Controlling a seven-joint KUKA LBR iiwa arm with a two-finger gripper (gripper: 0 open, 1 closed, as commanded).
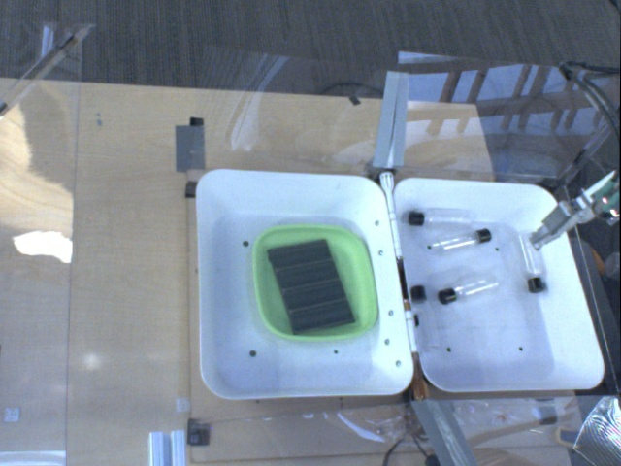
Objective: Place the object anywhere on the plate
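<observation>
A robotics lab: a wooden table (116, 289) carries two white bins (223, 357), clear capped tubes (456, 243), bolted metal brackets (391, 124) and transparent shielding panels.

Even, bright overhead light; pale window glare on bench (44, 246); slight softness.

No text, label, brand, number or sign is readable anywhere in the camera view.
</observation>
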